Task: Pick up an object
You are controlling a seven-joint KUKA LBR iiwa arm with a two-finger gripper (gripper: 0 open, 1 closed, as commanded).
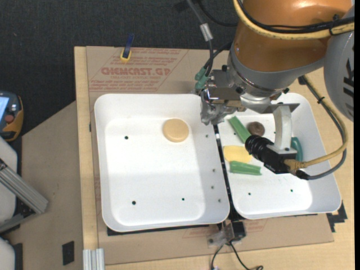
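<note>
My gripper (247, 124) hangs low over the back of the right bin (315, 198), beneath the big orange wrist. It is open: one metal finger (210, 112) stands at the divider between the bins and one white finger (283, 129) stands further right. A green stick (238, 128) and a small brown round piece (256, 128) lie on the bin floor in the gap between the fingers, neither gripped. A yellow block (234, 152) and a green wedge (245, 168) lie just in front. A tan round disc (176, 130) rests alone in the left bin (146, 207).
A black connector with a yellow cable (270, 157) hangs from the wrist across the right bin's middle. A teal piece (296, 146) sits beside the white finger. Both bins stand on a cardboard sheet (135, 69) with a small blue-yellow clip (127, 49) at its back edge.
</note>
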